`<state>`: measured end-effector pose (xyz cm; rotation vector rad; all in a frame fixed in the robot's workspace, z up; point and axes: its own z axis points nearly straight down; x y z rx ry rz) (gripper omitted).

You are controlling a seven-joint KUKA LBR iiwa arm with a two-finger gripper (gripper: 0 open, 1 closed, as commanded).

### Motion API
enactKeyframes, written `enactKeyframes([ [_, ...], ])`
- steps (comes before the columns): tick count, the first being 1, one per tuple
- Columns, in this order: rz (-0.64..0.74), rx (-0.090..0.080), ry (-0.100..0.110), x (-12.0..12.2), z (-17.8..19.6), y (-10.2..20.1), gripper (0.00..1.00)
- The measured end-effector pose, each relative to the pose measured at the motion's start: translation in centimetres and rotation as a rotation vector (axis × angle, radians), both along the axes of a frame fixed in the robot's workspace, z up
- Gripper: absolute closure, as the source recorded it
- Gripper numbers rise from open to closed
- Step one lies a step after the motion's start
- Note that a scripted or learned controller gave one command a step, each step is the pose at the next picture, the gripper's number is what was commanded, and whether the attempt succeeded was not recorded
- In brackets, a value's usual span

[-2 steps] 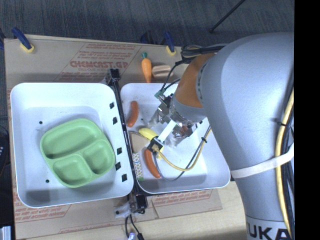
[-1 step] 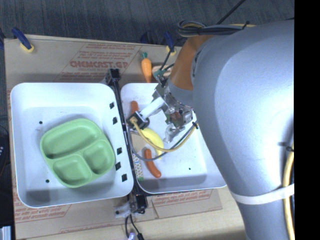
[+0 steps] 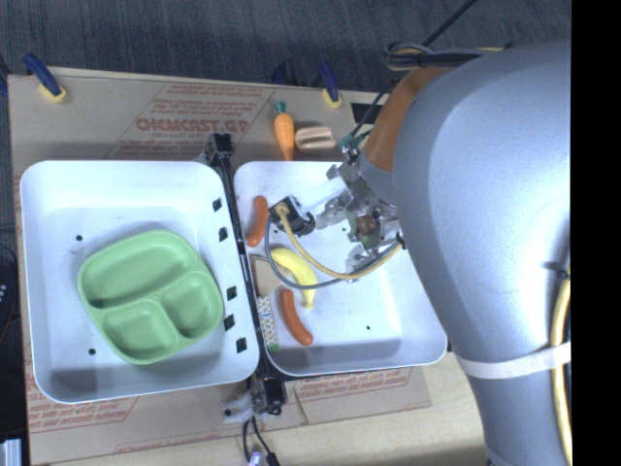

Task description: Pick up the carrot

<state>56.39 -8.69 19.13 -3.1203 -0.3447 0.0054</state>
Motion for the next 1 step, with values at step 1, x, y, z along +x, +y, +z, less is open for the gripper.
enactKeyframes([
  [1, 0.012, 0.002, 0.004, 4.65, -10.09, -0.29, 0.0],
])
